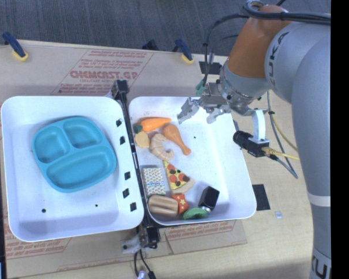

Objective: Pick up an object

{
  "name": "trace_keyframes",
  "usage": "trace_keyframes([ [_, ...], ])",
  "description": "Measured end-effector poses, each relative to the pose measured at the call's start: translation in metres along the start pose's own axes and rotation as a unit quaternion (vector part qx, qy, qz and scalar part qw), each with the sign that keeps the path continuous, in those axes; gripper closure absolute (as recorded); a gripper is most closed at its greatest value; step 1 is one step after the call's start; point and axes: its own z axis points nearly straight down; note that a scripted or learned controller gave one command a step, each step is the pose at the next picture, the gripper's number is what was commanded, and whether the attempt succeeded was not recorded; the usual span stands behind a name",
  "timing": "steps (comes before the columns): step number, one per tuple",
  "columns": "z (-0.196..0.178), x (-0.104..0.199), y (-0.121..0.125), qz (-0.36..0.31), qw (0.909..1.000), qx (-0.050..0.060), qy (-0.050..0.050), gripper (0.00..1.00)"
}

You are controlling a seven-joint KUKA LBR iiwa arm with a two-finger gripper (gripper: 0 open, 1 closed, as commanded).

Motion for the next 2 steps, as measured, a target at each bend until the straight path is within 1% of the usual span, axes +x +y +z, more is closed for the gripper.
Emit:
trace_keyframes([
  [1, 0.081, 0.005, 0.017, -0.113, 0.9936, 0.000, 0.000, 0.00],
  [2, 0.131, -0.014, -0.005, -0.341, 0.9401, -0.007, -0.005, 0.00],
])
